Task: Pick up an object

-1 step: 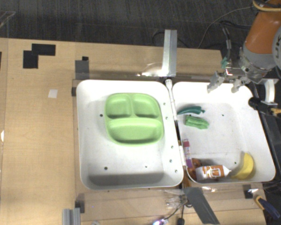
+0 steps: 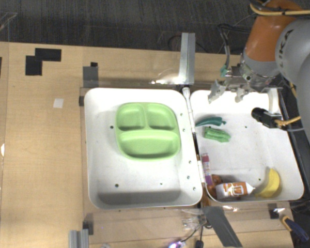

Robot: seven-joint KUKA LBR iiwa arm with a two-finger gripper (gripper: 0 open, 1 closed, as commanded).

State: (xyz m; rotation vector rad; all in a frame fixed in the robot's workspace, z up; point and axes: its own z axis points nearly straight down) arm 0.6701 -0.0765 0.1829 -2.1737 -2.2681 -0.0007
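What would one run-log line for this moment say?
claw: open, nothing held, above right bin's far edge | banana: near corner | green tray: left bin

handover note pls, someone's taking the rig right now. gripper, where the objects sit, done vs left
Gripper: open, holding nothing, at the far edge of the right bin.
Right bin: teal object and green object near the divider; bottle and banana along the near edge.
Left bin: green divided plate.
Done: nothing picked yet.
Left: descend, grasp one object, lift. The green object looks nearest.
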